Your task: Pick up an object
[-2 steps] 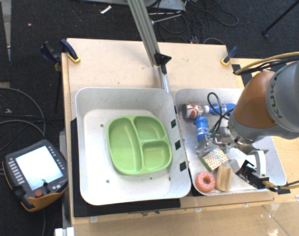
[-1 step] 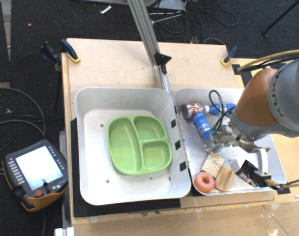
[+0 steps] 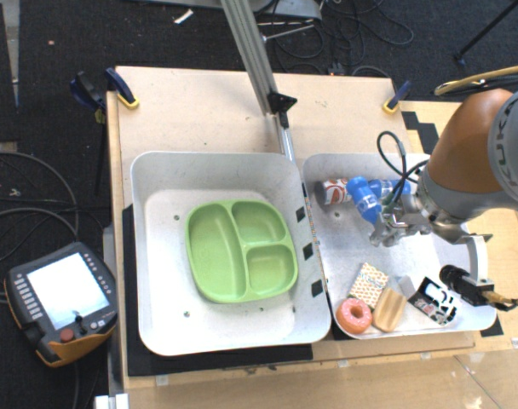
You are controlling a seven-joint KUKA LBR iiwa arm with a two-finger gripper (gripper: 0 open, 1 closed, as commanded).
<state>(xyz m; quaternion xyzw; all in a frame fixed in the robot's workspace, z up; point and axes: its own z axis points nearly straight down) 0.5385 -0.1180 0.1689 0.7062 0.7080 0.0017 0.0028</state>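
Donut (image 3: 354, 314) lies near, apparently below, gripper (image 3: 385, 235).

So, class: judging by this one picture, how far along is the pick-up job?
Done: the tool is low in the right white bin, beside the blue plastic bottle. In hand: nothing visibly lifted. Left: grasp and raise an object; the pink ring doughnut lies untouched.

arm (image 3: 485, 156): grey body, fat orange band above wrist, black cables looping off it, blue fittings near the metal gripper (image 3: 385, 233).
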